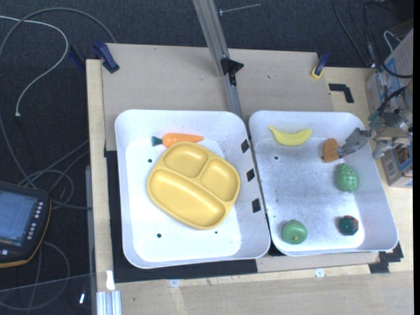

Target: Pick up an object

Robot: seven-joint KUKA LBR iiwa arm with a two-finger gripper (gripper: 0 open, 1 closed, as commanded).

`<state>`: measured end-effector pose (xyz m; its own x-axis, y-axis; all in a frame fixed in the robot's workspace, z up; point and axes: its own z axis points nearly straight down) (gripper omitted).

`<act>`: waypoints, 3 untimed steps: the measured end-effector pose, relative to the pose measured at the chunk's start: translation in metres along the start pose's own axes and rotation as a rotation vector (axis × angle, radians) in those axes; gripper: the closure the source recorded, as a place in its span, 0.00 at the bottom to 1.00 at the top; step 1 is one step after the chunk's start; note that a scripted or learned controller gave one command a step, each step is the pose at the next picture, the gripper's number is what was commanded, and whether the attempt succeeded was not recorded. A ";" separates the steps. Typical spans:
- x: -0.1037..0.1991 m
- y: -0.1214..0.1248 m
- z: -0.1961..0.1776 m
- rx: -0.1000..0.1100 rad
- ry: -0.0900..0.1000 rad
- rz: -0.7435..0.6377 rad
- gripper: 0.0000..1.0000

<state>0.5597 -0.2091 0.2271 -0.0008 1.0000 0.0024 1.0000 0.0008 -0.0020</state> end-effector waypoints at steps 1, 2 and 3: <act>0.000 0.000 0.000 0.000 0.000 0.000 0.00; 0.001 0.003 0.043 0.004 0.001 0.000 0.00; -0.001 0.010 0.101 -0.003 -0.002 0.000 0.00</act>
